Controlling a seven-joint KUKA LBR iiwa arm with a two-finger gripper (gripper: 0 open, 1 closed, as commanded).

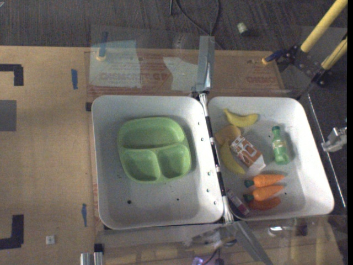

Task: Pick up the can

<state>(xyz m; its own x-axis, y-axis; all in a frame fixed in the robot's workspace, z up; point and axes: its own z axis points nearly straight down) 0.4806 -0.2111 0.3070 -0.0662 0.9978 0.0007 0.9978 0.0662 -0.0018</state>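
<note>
The gripper [334, 139] is hovering at the right bin's [309, 170] outer rim, its grip impossible to tell. The can [238, 202] is lying far across from it, with carrots [267, 185] and a green bottle [279, 144] sitting between.

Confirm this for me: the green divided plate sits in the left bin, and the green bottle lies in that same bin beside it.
Not quite. The camera view shows the green divided plate in the left bin, but the green bottle lies in the right bin, beside the carton.

A green tray [155, 149] sits in the white left bin [110, 197]; the right bin [309, 186] holds yellow bananas [241, 118], orange carrots [268, 180] and a green bottle [279, 146].
</note>
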